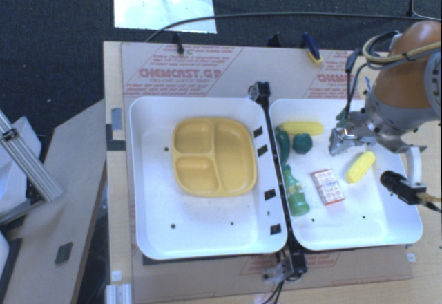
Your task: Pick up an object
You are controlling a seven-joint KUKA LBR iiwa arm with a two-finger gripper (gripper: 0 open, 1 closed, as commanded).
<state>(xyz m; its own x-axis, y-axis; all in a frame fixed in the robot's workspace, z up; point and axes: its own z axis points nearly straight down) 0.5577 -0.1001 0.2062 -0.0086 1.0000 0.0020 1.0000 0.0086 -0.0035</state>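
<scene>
We see the metal two-finger gripper low in the right white bin, just beside the small yellow corn cob; we cannot tell its opening or any hold.

Both white bins look like smooth, slightly glossy plastic. The yellow divided tray is matt plastic. The green bottle and corn cobs have a plastic sheen. The gripper is bare shiny metal. The worktop looks like matt wood, with printed protective paper at its far edge.
</scene>
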